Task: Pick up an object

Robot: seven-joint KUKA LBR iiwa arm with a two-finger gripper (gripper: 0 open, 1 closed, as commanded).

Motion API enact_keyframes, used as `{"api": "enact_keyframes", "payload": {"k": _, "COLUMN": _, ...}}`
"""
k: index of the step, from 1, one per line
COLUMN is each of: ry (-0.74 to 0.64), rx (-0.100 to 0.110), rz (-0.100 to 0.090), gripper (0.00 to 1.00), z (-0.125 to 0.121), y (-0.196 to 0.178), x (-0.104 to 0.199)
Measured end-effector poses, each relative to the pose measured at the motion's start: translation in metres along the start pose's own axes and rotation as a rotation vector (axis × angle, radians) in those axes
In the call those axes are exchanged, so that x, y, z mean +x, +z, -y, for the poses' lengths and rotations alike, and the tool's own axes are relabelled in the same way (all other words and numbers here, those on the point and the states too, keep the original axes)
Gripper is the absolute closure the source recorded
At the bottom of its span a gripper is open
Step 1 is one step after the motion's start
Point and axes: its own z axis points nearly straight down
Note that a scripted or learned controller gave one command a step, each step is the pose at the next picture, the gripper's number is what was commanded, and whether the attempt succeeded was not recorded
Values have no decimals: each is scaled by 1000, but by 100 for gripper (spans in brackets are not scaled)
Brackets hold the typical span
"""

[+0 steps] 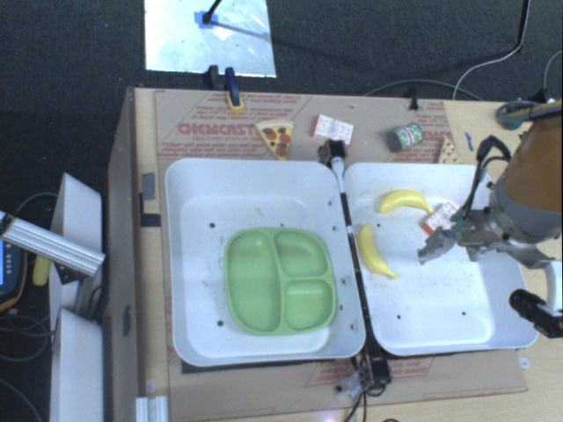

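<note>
From the overhead camera I see my arm [537,183] coming in from the right, its orange band bulking over the right-hand bin [440,332]. My gripper [437,246] hangs over the middle of that bin, its grey fingers pointing toward the left. Whether they are spread or pressed together I cannot tell; they read as one blurred grey shape, and nothing clear shows between them.

Two bananas lie in this bin. One banana [404,201] curves along the upper part, near the back wall. The second banana [374,251] lies near the divider between the bins, slanting down and rightward, to the left of my gripper and apart from it. Just above my gripper, near the first banana's right tip, sits a small white and orange item [440,214], too blurred for me to name.

The left-hand bin [202,200] holds a green divided plate [280,280] with three compartments, lying flat toward the bin's lower middle.

Beyond the bins, on the brown board [211,121], rest a pizza slice toy [276,137], a small white packet [332,128] and a small green can [406,135] lying on its side.
</note>
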Motion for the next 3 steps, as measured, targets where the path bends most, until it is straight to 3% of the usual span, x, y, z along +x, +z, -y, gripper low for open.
{"api": "enact_keyframes", "payload": {"k": 1, "ry": 1, "rx": -15, "rz": -1, "gripper": 0, "z": -51, "y": 125, "x": 21}}
{"api": "enact_keyframes", "payload": {"k": 2, "ry": -1, "rx": -13, "rz": 0, "gripper": 0, "z": -102, "y": 133, "x": 22}}
{"api": "enact_keyframes", "payload": {"k": 3, "ry": 1, "rx": -3, "rz": 3, "gripper": 0, "z": -127, "y": 97, "x": -58}}
